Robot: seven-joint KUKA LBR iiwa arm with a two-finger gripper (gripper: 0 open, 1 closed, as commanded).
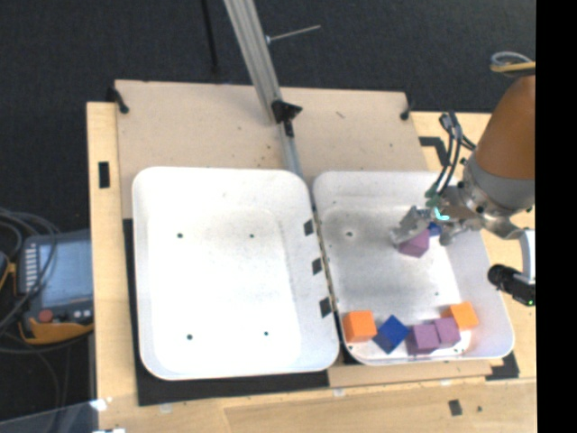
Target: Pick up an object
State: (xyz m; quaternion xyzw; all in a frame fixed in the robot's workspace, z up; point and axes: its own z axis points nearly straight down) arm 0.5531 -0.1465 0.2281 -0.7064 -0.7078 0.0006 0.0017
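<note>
Bench [104, 242] with 2 white bins [225, 269]

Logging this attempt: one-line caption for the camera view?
Gripper over the right bin holds a purple block; five blocks lie along its near edge.

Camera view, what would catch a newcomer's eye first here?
The grey arm with its orange band reaching in from the right, its tool over the right bin with a purple block at its tip. Next, the row of colored blocks along that bin's near edge: orange, blue, purple, and orange. The left bin beside it is plain white.
</note>
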